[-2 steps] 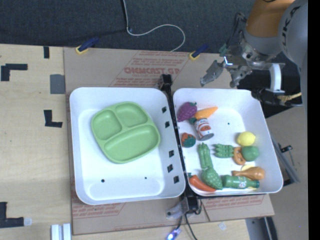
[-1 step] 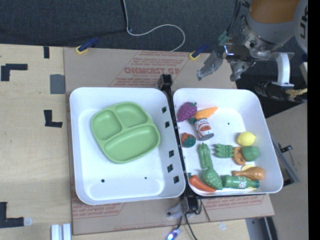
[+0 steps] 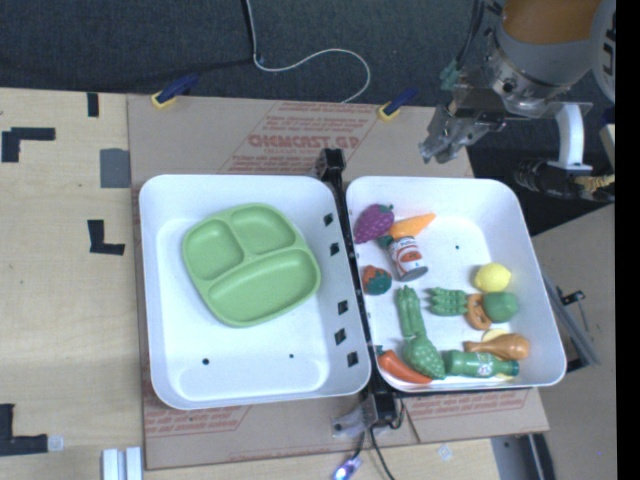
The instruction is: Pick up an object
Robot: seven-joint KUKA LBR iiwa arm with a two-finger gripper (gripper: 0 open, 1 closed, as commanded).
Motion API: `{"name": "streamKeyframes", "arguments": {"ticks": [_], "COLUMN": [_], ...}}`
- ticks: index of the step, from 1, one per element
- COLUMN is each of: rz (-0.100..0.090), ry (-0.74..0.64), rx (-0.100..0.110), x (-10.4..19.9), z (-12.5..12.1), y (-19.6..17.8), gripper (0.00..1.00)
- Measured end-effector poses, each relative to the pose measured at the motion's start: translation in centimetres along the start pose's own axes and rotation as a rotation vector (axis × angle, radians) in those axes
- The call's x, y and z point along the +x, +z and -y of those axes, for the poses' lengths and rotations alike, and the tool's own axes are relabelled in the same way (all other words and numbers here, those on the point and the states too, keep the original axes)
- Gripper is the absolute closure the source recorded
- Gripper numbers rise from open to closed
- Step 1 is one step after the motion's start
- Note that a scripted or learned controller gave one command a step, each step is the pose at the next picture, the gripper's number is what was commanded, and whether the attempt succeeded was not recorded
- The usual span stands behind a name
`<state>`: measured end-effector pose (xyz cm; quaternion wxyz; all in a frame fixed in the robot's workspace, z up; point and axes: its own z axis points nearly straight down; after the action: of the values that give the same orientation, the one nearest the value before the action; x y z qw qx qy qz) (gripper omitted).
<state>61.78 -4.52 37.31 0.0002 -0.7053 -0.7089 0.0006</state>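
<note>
The pincer (image 3: 447,144) hangs above the worktop (image 3: 60,198), past the right bin's (image 3: 520,218) far rim at about twelve o'clock, gripping nothing; its finger state cannot be told. Toy foods lie in that bin: purple grapes (image 3: 373,222), a yellow lemon (image 3: 492,277). The left bin (image 3: 160,208) holds a green divided plate (image 3: 251,262).

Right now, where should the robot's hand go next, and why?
Probably down and toward the camera, into the right white plastic bin. The end effector hangs above the cardboard behind that bin's far rim, with nothing seen between its fingers. The toys lie in that bin, and the purple toy grape bunch with the small orange toy carrot sit nearest.
</note>
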Motion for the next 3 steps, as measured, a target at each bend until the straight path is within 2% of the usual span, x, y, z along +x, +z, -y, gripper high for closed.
{"name": "streamKeyframes", "arguments": {"ticks": [1,2,3], "rz": [-0.001,0.000,-0.001], "ry": [-0.002,0.006,0.004], "rx": [-0.006,-0.005,0.006], "x": [5.8,1.5,3.6], "z": [-1.0,4.2,12.6], "y": [-7.5,-14.9,-9.7], "gripper": [1.00,1.00,1.00]}}
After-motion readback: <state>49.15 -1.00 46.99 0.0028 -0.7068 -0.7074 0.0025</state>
